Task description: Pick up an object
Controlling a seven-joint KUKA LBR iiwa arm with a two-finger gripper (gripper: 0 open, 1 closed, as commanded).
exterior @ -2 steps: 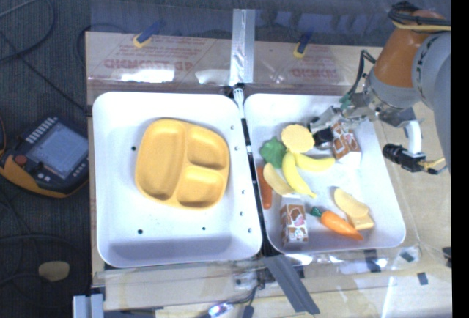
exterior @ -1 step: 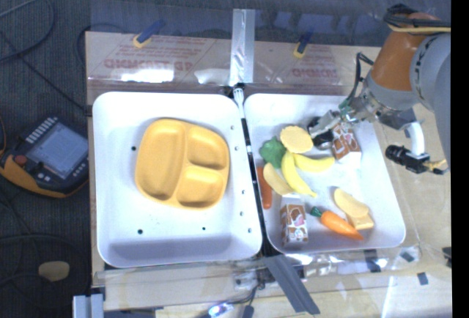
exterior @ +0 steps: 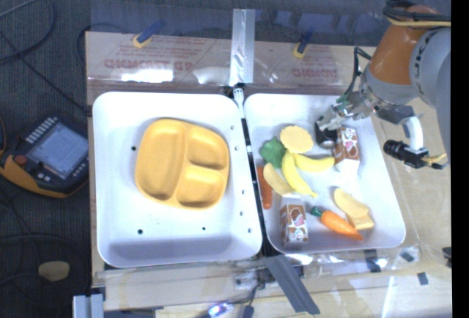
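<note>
On the counter (exterior: 110,60), two shallow white bins sit side by side, touching along their inner rims. Left bin (exterior: 117,236): contains one yellow divided tray (exterior: 183,161), three compartments, lying near the bin centre. Right bin (exterior: 392,225): contains a cluster of toy food. The grey arm (exterior: 410,53), with its orange band, enters from the right and slants down toward the upper part of the right bin. The pincer (exterior: 331,124) is positioned low over that bin's upper area, just beside a brown-and-white carton (exterior: 347,143) and near a round yellow slice (exterior: 297,138). Pincer opening: cannot tell; the tips are dark and blurred against the bin, and nothing is visibly held between them. Remaining contents, in descending size: a banana (exterior: 302,168) at the cluster centre; a second carton (exterior: 294,222) near the front rim; a carrot (exterior: 337,221) beside it; a pale yellow wedge (exterior: 352,205) touching the carrot; a green piece (exterior: 272,151) against the bin's left wall. A handheld pendant (exterior: 51,155) lies on the floor, well apart to the left.
</note>
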